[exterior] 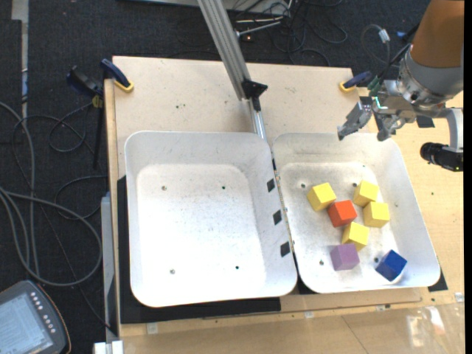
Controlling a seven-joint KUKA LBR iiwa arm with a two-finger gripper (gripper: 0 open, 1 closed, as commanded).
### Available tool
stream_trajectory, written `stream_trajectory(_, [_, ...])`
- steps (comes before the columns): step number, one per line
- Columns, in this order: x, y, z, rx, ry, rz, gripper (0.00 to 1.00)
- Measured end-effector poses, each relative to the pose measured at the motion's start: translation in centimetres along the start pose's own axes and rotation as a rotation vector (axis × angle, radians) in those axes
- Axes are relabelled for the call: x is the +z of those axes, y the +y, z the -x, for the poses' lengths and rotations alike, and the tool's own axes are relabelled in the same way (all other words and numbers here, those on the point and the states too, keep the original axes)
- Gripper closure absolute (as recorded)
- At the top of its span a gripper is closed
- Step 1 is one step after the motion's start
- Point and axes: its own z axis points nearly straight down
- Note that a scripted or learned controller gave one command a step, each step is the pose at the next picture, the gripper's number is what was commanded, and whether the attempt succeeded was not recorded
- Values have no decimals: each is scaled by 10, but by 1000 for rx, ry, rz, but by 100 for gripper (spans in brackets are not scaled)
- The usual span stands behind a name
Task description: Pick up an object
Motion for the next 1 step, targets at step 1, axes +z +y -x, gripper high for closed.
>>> stream_trajectory(1, [-2, 1, 0, -1, -1, 4, 0])
